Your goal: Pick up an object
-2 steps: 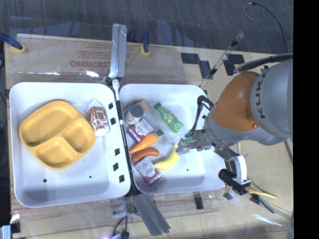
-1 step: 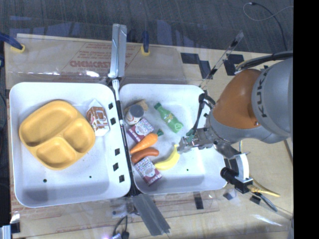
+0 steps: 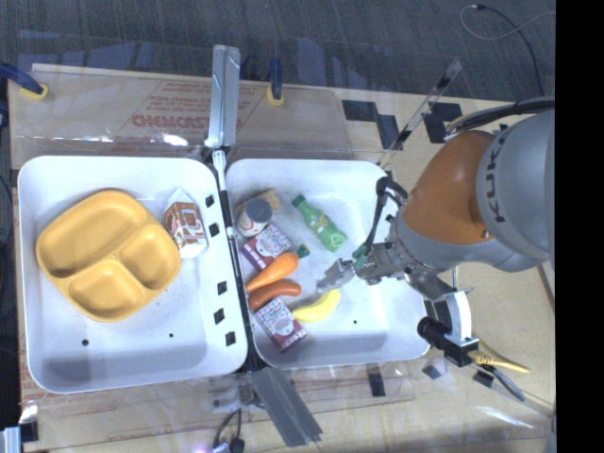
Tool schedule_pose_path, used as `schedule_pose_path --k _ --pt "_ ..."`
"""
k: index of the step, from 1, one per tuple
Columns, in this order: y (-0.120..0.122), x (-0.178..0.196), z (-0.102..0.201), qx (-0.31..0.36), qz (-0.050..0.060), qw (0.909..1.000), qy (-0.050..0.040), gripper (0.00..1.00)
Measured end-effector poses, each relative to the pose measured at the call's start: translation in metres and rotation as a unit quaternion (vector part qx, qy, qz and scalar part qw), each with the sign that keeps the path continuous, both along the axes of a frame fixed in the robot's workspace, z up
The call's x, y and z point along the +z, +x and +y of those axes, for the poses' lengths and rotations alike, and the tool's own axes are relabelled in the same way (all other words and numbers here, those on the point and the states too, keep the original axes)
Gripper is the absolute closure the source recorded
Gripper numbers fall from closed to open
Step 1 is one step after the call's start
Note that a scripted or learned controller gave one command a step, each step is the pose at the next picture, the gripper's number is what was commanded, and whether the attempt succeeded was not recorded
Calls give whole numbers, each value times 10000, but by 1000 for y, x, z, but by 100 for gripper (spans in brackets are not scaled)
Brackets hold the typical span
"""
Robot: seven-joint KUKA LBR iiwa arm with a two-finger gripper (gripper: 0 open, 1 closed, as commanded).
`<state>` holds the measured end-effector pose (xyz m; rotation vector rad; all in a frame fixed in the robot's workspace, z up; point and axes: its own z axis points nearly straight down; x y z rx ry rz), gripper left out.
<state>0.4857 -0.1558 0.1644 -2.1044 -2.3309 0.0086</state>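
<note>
The right bin holds a pile of play food along its left side. A green bottle lies toward the back, with a round can to its left. An orange carrot sits above a red sausage, and a yellow banana lies to their right. Two maroon packets lie among them. My gripper hangs low over the bin, just above the banana's right end and to the right of the carrot. I see no object held in it.
The left bin contains a yellow divided plate and a small brown-and-white carton near the divider. The grey and orange arm covers the right bin's right wall. Bare floor shows at the right bin's front right.
</note>
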Motion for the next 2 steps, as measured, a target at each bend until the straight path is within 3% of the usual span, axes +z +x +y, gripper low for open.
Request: schedule_pose_path --k 1,2 --pt "8 -74 -12 384 -7 9993 20 0" --pt "8 -66 -12 413 2 9991 16 100"
